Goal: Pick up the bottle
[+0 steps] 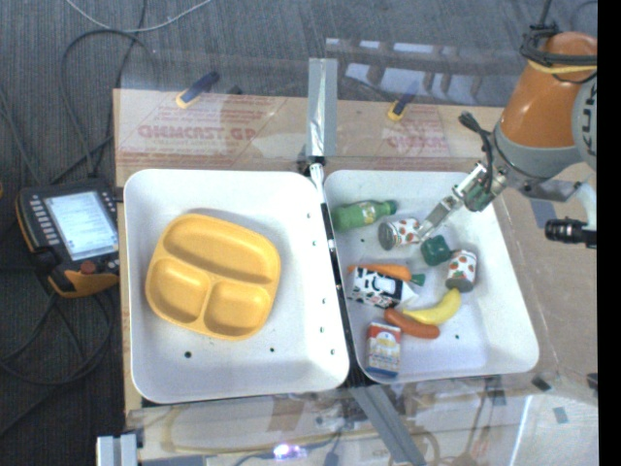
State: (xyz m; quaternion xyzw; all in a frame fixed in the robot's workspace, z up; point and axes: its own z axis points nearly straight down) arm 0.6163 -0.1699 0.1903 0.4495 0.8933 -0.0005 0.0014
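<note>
Along the right bin's (505, 343) far wall lies the bottle (363, 213), green, on its side, cap toward the bin's middle, close to the divider; the gripper (434, 216) hangs low near a spotted can (403, 232), well short of the bottle, nothing seen between its fingers; their spread cannot be told; judged step: approach, no grasp made; next move calls for travel toward the divider, alignment across the bottle's body, then descent; the left bin (146, 357) bears a yellow tray (213, 275).
</note>
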